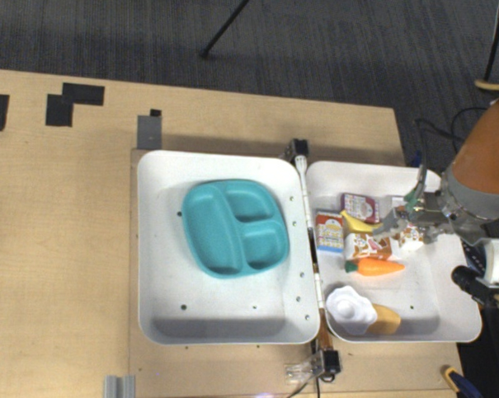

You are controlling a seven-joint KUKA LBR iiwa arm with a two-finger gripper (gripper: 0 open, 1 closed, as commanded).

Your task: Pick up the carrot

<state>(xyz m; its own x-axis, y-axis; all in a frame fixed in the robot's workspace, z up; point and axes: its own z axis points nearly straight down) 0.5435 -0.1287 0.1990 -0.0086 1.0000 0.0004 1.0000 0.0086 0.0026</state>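
Two shallow white bins sit side by side on a light wooden surface (57, 252). The left bin (158, 314) holds a teal divided plate (232, 226), lying slightly askew near its centre. The right bin (443, 314) holds several small items. The carrot (378, 268), orange with a green stem end pointing left, lies on its side roughly in the middle of this bin. Just above it, to the left, are a small carton with a red and yellow label (330, 233) and a yellow banana-shaped piece (357, 223); a dark maroon packet (360, 207) lies beyond these, nearer the bin's far wall. Near the front wall, a white ruffled object (349, 307) rests touching a tan rounded piece (384, 319).

The arm (486, 159), grey with an orange band, enters from the right. Its gripper (409, 230) hangs over the right bin, just above and to the right of the carrot in the view, apart from it. Whether the gripper is spread or pressed together cannot be told from this angle; nothing is visibly pinched by it.
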